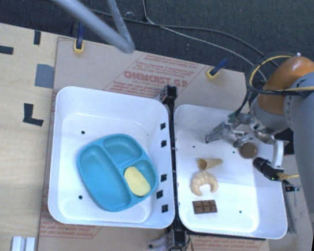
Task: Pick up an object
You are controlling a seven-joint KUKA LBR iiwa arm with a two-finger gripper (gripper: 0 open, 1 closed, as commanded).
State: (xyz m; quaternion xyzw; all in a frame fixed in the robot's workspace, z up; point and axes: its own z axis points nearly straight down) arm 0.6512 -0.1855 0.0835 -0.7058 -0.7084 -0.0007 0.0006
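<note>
Overhead view. The gripper (221, 133) hangs over the upper part of the right bin (265, 226); whether it is parted or closed cannot be told. Below it lie a small tan piece (209, 164), a croissant (203, 183) and a chocolate bar (204, 206). The left bin (69, 109) holds a blue divided tray (100, 172) bearing a yellow object (137, 181).

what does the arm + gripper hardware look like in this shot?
Grey rounded arm with an orange band above the wrist. Thin yellow and black cables loop beside the band. The gripper is grey metal with slim fingers, mounted below a silver wrist block.
</note>
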